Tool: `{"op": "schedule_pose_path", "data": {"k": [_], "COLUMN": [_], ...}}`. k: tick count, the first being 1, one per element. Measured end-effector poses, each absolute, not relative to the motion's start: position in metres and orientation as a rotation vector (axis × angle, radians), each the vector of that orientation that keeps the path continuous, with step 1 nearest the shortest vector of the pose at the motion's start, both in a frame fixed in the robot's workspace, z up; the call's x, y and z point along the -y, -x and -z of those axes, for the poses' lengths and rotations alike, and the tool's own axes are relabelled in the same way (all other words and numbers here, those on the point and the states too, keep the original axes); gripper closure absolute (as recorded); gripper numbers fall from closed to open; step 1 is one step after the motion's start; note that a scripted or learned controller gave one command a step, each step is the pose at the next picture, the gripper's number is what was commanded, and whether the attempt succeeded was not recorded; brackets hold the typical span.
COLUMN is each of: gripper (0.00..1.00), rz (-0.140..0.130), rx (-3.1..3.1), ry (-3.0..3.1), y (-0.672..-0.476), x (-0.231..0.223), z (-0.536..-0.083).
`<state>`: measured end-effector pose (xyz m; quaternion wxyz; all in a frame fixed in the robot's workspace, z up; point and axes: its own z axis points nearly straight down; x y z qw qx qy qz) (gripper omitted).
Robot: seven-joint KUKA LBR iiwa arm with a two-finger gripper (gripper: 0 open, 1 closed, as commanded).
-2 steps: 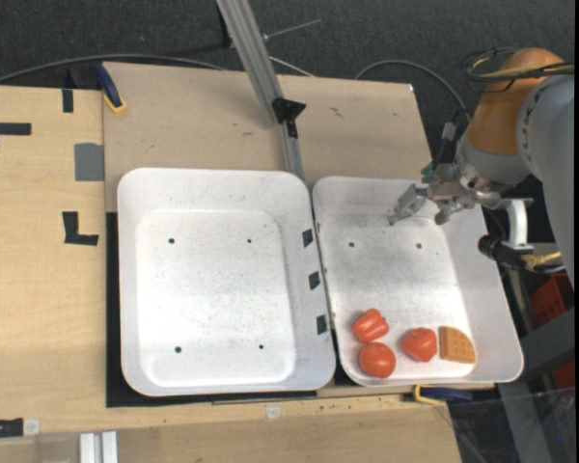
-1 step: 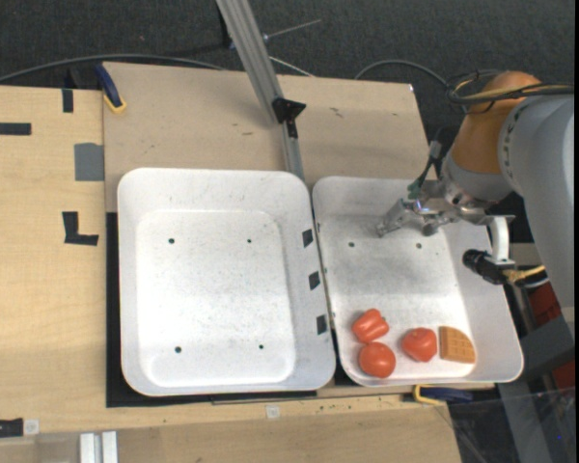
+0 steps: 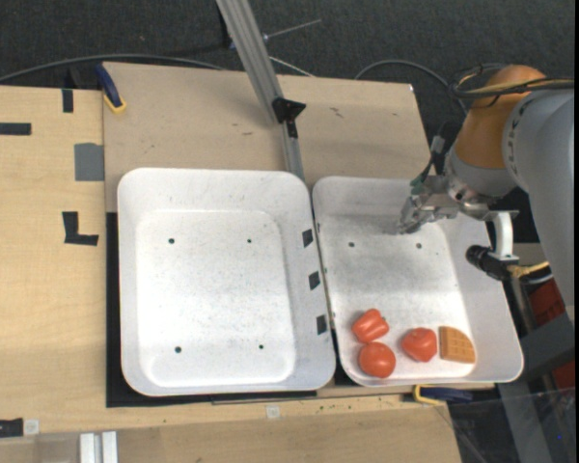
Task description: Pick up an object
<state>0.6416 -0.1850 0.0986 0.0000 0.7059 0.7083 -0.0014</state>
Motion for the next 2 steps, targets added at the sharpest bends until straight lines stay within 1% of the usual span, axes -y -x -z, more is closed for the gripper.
{"op": "schedule_pose_path", "data": {"k": [1, 2], "gripper": [1.0, 1.0], "rz": [-0.005, -0.004], "rx": [-2.221, -2.22], "ry": [-2.215, -2.216], "y": [-0.646, -0.65], "x": [0.177, 0.187], "z": [-0.159, -0.213]}}
